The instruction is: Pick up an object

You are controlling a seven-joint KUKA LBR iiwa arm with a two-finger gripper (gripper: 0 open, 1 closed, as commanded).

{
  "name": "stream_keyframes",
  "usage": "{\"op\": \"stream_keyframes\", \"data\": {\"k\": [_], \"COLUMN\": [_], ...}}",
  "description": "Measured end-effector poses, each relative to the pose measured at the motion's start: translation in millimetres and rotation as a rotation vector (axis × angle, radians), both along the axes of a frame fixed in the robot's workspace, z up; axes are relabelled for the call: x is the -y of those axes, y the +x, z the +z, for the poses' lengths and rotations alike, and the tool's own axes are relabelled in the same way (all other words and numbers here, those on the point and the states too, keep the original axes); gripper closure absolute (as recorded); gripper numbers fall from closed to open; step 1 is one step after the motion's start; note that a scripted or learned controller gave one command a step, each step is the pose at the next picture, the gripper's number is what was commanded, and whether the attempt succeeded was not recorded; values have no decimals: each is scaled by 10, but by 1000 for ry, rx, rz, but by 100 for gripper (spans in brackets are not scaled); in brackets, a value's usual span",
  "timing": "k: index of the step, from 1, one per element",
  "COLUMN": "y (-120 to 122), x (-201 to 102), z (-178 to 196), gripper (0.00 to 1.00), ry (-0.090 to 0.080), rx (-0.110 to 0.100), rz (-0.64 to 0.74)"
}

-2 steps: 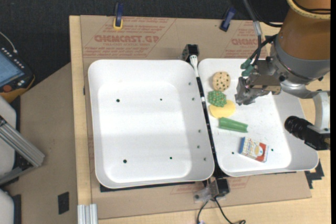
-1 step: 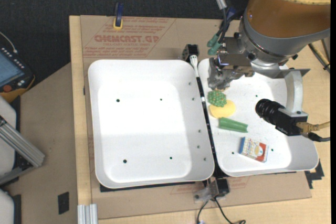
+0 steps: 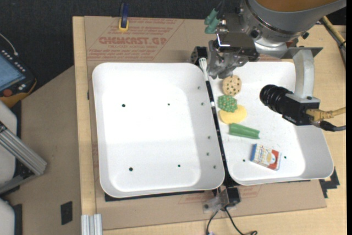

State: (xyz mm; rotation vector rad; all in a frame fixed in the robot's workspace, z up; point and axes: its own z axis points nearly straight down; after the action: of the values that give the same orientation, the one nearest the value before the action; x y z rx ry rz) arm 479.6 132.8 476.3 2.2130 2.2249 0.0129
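Note:
My gripper [image 3: 219, 70] hangs over the back left corner of the right bin [image 3: 313, 159], just behind the objects. A round tan cookie with dark chips [image 3: 232, 85] lies right in front of it. Below the cookie sit a green bumpy piece [image 3: 227, 102] and a yellow flat piece [image 3: 233, 114], touching each other. A green elongated piece [image 3: 243, 131] lies further forward. A small white, red and blue carton [image 3: 266, 157] rests near the bin's front. Nothing shows between the fingers.
The left bin [image 3: 148, 129] sits beside the right one, sharing a dark divider edge [image 3: 214, 118]. A black cylindrical device [image 3: 283, 102] on a white bracket hangs over the right bin's right half. Brown cardboard [image 3: 137, 36] lies under both bins.

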Motion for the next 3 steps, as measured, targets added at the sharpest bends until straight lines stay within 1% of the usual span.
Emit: {"op": "stream_keyframes", "data": {"k": [1, 2, 3], "y": [-4, -4, 0], "x": [-484, -454, -462], "z": [627, 588, 698], "gripper": [100, 0, 100], "ry": [1, -3, -2], "rx": [1, -8, -4], "rz": [1, -4, -3]}}
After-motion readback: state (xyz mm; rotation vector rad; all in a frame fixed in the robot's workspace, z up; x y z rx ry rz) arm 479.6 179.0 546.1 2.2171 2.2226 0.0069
